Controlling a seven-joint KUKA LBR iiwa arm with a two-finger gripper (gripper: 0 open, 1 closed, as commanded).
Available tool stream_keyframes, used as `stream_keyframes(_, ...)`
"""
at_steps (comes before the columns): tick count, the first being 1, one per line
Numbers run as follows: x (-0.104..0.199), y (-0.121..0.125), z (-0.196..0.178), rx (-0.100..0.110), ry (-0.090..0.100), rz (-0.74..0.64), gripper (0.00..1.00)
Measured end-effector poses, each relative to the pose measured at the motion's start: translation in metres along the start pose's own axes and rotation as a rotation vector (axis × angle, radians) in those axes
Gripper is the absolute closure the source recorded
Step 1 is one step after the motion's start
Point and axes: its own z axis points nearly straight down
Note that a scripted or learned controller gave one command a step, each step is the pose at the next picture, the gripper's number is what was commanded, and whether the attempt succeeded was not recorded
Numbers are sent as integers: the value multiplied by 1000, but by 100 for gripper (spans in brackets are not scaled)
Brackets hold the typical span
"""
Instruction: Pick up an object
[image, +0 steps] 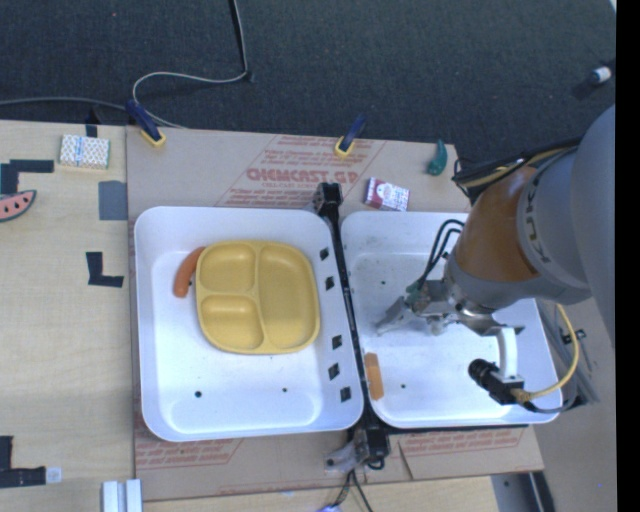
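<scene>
- The claw (385, 322) hangs over the middle of the right bin (400, 400), its thin metal fingers (392, 318) pointing toward the divider between the two bins.
- Whether the fingers are parted or closed cannot be told from this angle; nothing shows between them.
- Behind the claw, the grey arm (570, 220) with its orange band (500, 235) comes in from the right and covers much of that bin's right half.
- A small orange piece (373, 376) lies on the right bin's floor, near the front and just beside the divider, apart from the claw.
- In the left bin (235, 405), a yellow divided plate (257, 296) lies flat toward the back, its three sections facing up.
- An orange sausage-shaped toy (184, 272) lies at the plate's left edge, touching or partly tucked under it.
- Both bins sit on a cardboard sheet (290, 175) on the worktop (60, 300).
- A small red and white packet (385, 194) lies on the cardboard just behind the right bin.
- Yellow and blue clamps (350, 139) grip the cardboard's back edge, with a green one (438, 157) nearby.
- A watermelon-slice toy (17, 204) lies at the worktop's far left edge.
</scene>
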Motion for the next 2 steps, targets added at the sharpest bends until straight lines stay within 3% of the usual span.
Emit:
stream_keyframes(1, -1, 33, 19, 3, 1, -1, 0)
stream_keyframes(2, 0, 119, 20, -1, -2, -2, 0)
